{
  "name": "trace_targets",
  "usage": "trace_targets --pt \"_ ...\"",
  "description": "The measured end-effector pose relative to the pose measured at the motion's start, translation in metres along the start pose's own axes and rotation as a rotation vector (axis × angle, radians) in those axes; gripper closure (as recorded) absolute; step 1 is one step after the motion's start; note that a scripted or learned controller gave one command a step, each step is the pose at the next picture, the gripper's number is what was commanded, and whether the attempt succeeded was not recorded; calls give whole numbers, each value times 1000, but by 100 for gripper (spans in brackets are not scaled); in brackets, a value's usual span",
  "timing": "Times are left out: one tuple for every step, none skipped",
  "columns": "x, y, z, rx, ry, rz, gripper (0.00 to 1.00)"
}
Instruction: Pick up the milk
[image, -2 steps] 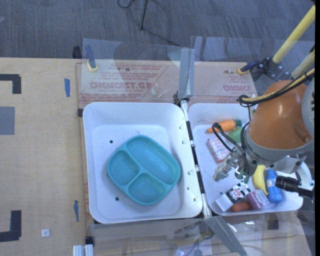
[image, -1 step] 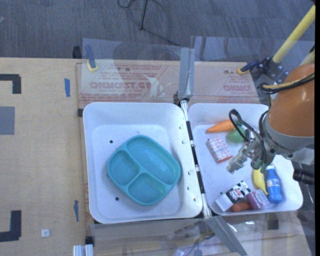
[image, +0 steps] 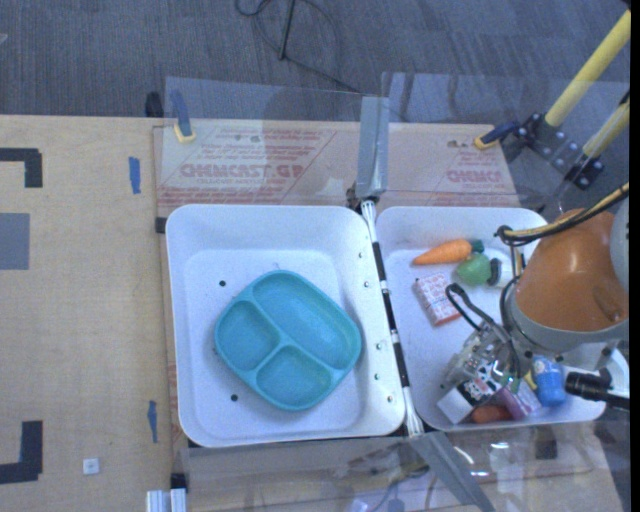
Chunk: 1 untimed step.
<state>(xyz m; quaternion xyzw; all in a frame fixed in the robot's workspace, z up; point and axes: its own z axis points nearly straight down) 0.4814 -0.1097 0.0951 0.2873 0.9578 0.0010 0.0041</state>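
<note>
The milk (image: 436, 299) is a small pink-and-white carton lying flat in the right bin (image: 400, 240), near a carrot (image: 442, 252). The left bin (image: 190, 235) holds a blue tray (image: 288, 340). I cannot tell the state of the gripper (image: 480, 375) fingers.

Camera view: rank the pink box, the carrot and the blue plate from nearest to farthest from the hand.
1. The pink box, in the right bin, just up and left of the hand.
2. The carrot, farther up, near that bin's top edge.
3. The blue plate, across the divider in the left bin.
</note>
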Motion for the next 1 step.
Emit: trace_targets --pt "6 9 6 1 -2 334 100"
